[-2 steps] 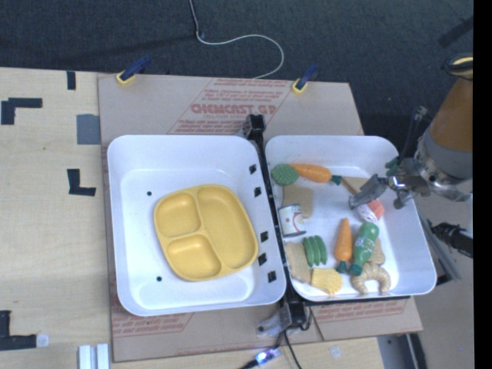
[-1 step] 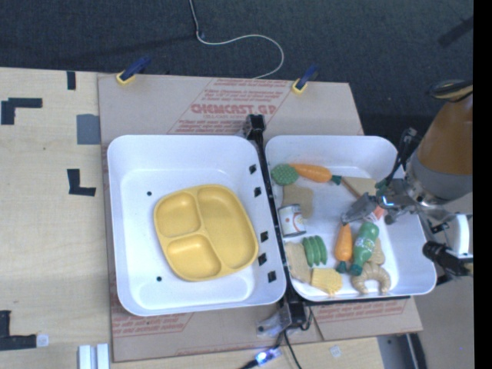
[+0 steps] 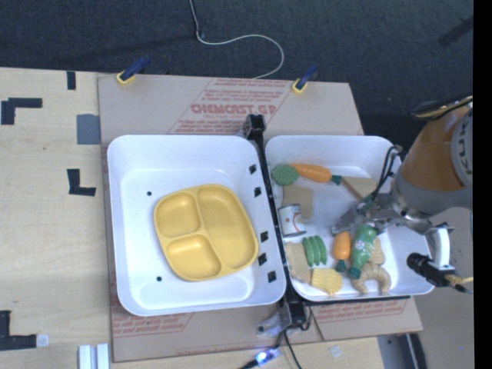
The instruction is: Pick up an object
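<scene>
My gripper (image 3: pixel 347 223) reaches in from the right and hangs low over the middle of the right bin (image 3: pixel 350 146). Just below its tip lie a small orange piece (image 3: pixel 341 246) and a green bottle-shaped toy (image 3: pixel 363 249). Around them are a green ribbed piece (image 3: pixel 314 250), a yellow wedge (image 3: pixel 327 281) and a tan figure (image 3: pixel 373 276). A toy carrot (image 3: pixel 313 173) with a green round top (image 3: pixel 283 174) lies at the back of the bin. A white can (image 3: pixel 290 220) and a tan flat piece (image 3: pixel 300 200) are at the left wall.
The left bin (image 3: pixel 127 206) holds a yellow divided plate (image 3: pixel 204 231). A black divider with clips (image 3: pixel 265 206) runs between the bins. The grey and orange arm (image 3: pixel 434 167) covers the right bin's far right side. Both bins sit on cardboard (image 3: pixel 231 106).
</scene>
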Available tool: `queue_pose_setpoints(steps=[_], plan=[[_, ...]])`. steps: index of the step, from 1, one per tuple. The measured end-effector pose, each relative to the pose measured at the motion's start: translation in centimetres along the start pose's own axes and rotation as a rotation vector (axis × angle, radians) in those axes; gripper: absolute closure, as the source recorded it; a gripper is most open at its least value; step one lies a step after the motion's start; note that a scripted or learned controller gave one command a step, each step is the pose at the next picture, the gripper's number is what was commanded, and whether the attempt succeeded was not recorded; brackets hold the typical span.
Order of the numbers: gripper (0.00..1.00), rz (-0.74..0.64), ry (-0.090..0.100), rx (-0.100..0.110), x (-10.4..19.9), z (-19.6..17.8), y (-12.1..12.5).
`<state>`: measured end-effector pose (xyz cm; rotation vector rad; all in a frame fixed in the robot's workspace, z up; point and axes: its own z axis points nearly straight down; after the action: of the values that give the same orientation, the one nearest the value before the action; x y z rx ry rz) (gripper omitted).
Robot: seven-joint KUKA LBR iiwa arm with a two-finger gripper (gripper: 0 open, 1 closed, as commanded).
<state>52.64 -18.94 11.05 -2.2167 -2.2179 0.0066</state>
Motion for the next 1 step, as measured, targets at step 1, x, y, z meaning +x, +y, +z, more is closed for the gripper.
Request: queue_pose_setpoints(steps=[1], plan=[[0.0, -0.001, -0.006, -0.011, -0.07, 2.47, 0.18]])
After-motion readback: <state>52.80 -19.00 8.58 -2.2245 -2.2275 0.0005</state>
